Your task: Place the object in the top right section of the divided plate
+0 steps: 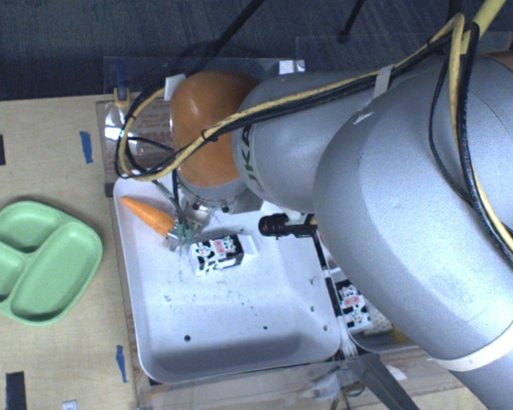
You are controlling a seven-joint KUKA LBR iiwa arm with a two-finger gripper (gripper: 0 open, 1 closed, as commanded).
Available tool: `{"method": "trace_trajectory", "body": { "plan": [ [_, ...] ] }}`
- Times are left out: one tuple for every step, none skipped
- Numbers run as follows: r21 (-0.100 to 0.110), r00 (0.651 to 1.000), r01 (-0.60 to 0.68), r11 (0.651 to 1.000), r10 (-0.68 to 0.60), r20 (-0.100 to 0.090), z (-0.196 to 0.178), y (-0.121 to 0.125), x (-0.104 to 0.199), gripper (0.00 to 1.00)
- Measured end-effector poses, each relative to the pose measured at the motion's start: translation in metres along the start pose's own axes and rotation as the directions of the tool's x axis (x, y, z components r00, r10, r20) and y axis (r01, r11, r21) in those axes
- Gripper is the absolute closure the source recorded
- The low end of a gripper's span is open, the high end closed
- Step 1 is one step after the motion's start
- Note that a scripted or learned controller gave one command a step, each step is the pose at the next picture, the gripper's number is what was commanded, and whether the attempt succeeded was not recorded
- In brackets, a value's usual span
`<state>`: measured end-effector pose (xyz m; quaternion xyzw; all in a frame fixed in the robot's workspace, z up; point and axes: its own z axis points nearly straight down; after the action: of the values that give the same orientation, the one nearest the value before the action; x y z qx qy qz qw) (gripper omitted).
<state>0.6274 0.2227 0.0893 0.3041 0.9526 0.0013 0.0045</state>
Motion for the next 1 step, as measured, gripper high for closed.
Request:
{"method": "trace_trajectory", "body": {
  "plan": [
    [-0.002, 0.998, 0.055, 0.998, -0.055, 0.002, -0.0005, -0.0316, 0.0413, 1.0]
  ]
}}
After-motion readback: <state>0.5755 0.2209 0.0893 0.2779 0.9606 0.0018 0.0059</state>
